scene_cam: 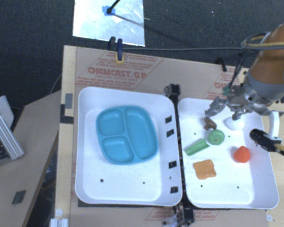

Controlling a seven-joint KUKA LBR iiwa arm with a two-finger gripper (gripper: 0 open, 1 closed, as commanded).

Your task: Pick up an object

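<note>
My gripper (225, 112) hangs over the back of the right bin (263, 195), open, with nothing between its fingers. Just below its left finger lies a small brown piece (209, 124). A white rounded piece (234, 124) sits under its right finger. Further forward lie a green round piece (216, 137), a green stick (197, 147), an orange-red ball (242, 154) and a flat orange slice (204, 169).
The left bin (84, 179) holds a blue divided plate (127, 134). A black divider with clips (176, 148) runs between the two bins. The front of the right bin is bare white floor.
</note>
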